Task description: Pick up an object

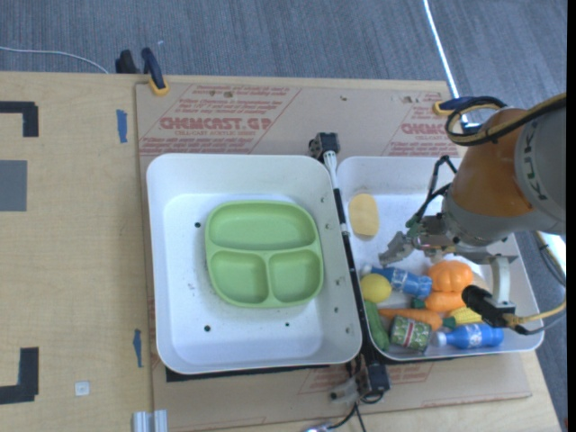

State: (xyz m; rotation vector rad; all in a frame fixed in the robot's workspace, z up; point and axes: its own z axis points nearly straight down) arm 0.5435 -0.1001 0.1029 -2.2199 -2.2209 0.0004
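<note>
In the camera view, you have the worktop with two white bins side by side. The left bin sits in the middle of the frame and holds a green divided plate, lying flat. The right bin is at the right of the frame, and the arm, grey with an orange band, reaches over it from the right edge.

You can see the claw low over the middle of the right bin, pointing toward the left. Whether it is spread or clenched you cannot tell from here, and nothing can be seen between its tips.

The things to pick lie in the right bin. A pale yellow piece lies alone up and left of the claw, apart from it. Just below the claw, at the lower part of the bin, a heap is packed together: a yellow lemon, a blue bottle, an orange fruit, a carrot, a green can and a second blue bottle at the lower right corner.
</note>
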